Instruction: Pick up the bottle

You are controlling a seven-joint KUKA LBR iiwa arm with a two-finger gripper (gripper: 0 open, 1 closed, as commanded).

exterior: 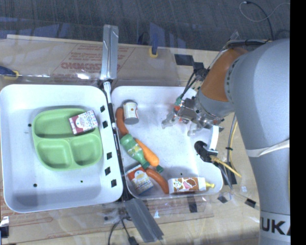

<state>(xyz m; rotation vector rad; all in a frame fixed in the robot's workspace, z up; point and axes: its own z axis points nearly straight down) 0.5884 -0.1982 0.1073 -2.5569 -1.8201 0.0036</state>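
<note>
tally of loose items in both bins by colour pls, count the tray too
Green: 2, the divided tray in the left bin and the bottle in the right bin
Orange: 3, the carrot and two sausages
White or mostly white: 4, the carton on the tray, the can, the small pack, the sauce bottle
Total: 9

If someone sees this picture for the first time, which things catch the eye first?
The big grey arm with its orange band reaches in from the right over the right bin. In the left bin lies a bright green divided tray bearing a small carton. A green bottle lies beside a carrot.
</note>
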